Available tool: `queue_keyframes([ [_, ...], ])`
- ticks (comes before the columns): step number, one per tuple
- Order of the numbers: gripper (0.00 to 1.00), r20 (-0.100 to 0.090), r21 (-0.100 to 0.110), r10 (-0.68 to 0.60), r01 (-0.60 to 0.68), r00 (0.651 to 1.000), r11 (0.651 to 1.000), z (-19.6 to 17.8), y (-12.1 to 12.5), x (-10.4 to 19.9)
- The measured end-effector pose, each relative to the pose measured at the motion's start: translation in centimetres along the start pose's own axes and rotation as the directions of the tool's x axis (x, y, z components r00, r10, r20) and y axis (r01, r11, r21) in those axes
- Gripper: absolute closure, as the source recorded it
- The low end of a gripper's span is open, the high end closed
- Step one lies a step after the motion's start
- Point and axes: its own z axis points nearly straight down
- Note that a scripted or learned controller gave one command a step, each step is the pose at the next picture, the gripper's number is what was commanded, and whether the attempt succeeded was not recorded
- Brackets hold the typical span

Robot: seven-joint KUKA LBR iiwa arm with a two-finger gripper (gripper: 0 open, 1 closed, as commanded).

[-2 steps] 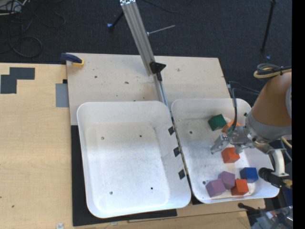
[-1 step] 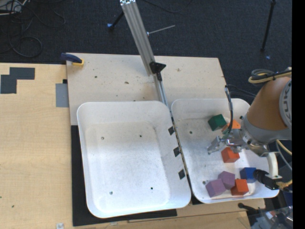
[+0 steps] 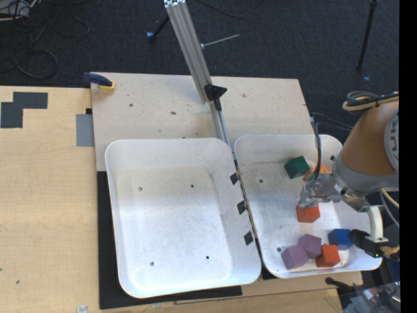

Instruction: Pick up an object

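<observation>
One red block [image 3: 308, 212] sits right under our gripper [image 3: 315, 194] in the right bin [image 3: 260, 175], at the frame's right of centre. We judge the pick needs a straight drop centred on it, clear of the green block [image 3: 297, 167] above. We cannot tell how far apart the fingers stand, nor whether they touch the block.

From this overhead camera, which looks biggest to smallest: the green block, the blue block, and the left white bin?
1. Left white bin, by far.
2. Green block and blue block look alike, so I won't rank them.
</observation>
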Motion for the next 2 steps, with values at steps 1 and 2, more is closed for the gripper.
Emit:
queue_keyframes([
  [1, 1.0, -0.007, 0.015, -0.011, 0.011, 1.0, 1.0, -6.0, 0.5, 0.6],
  [2, 1.0, -0.007, 0.016, -0.01, 0.01, 1.0, 1.0, -10.2, 0.6, 0.5],
])
